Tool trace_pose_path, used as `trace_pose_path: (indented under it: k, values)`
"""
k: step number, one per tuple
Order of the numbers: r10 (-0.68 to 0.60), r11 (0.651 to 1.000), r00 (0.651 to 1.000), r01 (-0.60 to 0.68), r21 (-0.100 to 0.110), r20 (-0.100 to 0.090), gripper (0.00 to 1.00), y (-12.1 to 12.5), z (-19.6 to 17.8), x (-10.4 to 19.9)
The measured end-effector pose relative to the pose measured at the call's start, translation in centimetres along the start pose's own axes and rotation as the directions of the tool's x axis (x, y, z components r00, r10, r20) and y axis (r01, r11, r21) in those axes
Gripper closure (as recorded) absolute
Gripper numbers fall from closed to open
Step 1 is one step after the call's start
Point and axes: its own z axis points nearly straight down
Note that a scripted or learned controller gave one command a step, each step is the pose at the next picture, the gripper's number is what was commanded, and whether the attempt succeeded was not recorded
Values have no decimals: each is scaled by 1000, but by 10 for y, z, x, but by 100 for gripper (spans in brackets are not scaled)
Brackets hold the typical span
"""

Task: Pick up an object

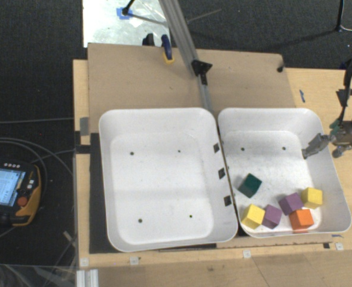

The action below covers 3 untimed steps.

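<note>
Well apart from the seemingly open gripper lies the green cube.

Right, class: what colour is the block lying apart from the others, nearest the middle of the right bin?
Dark green block, seen clearly in the camera view.

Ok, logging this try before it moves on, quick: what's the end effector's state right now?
End effector: at the right bin's right rim, nothing seen in it; open or shut cannot be told.

We see two yellow blocks, two purple blocks, an orange block, a dark green block, and white bins.
</note>
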Motion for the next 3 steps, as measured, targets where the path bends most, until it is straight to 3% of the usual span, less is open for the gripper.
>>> trace_pose_path:
  k: [1,2,3]
  values:
    - [-7,1000,1000,7,7,-6,0,-7,95,96]
    - [3,1000,1000,-3,-22,3,0,-9,113,118]
    - [-10,1000,1000,10,-9,-3,0,-7,32,200]
